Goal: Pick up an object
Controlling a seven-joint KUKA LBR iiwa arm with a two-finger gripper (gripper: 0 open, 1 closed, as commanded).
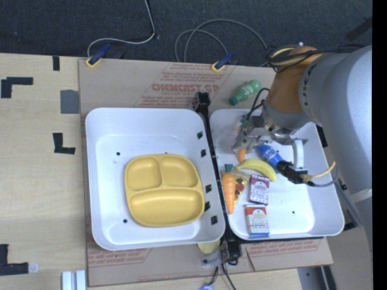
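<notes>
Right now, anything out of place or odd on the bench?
One thing: a green bottle lies on its side on the cardboard behind the right bin, outside both bins. In that bin, the carrot, banana and two small cartons sit bunched against its left wall. The yellow divided plate lies flat in the left bin.

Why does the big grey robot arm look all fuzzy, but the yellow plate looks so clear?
In the camera view, the arm sits close to the lens, so it looks soft and blurry; the yellow plate lies farther down in the left bin, sharp and evenly lit, with only faint shadows and a mild shine.
</notes>
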